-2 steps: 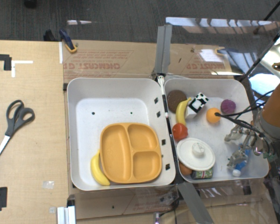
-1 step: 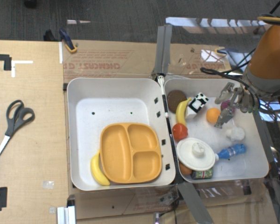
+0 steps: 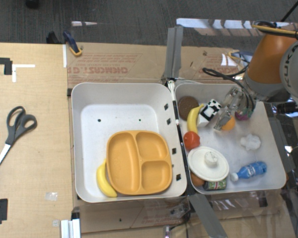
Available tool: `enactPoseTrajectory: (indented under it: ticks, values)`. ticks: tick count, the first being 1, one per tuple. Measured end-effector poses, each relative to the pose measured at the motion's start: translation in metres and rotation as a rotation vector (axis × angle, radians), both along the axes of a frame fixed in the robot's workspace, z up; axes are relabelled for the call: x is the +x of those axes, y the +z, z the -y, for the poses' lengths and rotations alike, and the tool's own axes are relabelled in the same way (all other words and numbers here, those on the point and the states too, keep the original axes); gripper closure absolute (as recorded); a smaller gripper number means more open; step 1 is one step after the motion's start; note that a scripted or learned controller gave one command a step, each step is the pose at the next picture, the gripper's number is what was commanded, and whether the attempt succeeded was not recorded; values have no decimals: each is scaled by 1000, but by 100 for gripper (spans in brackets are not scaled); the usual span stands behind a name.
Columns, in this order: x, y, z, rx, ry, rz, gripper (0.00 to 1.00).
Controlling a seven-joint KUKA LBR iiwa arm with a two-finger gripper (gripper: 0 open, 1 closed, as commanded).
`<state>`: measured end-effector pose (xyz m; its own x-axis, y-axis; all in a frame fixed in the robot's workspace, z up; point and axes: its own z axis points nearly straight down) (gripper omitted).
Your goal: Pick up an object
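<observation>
Gripper [image 3: 227, 114] hangs low over the right bin [image 3: 275, 138], up-right of the red tomato [image 3: 191, 140]; whether it is clamped or loose cannot be told. An orange ball [image 3: 229, 124] sits at its tip, right of the tomato. Just above the tomato lies a banana [image 3: 192, 118], with a brown disc [image 3: 187, 104] beyond. Below the tomato rests a white lid [image 3: 208, 163]; a blue bottle [image 3: 251, 170] lies lower right.

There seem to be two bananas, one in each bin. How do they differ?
The left-bin banana lies at the bin's front-left corner, partly hidden under the yellow divided plate; the right-bin banana lies in full view near the bin's back-left. The left one touches just the plate; the right one sits among other items, by a tomato. Both are yellow and curved.
</observation>
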<state>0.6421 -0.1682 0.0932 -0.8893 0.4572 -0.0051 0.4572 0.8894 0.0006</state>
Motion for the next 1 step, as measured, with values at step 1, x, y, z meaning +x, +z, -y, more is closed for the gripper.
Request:
enactPoseTrajectory:
  ticks: [1]
  values:
    - [2, 12, 0, -3, 4, 7, 100]
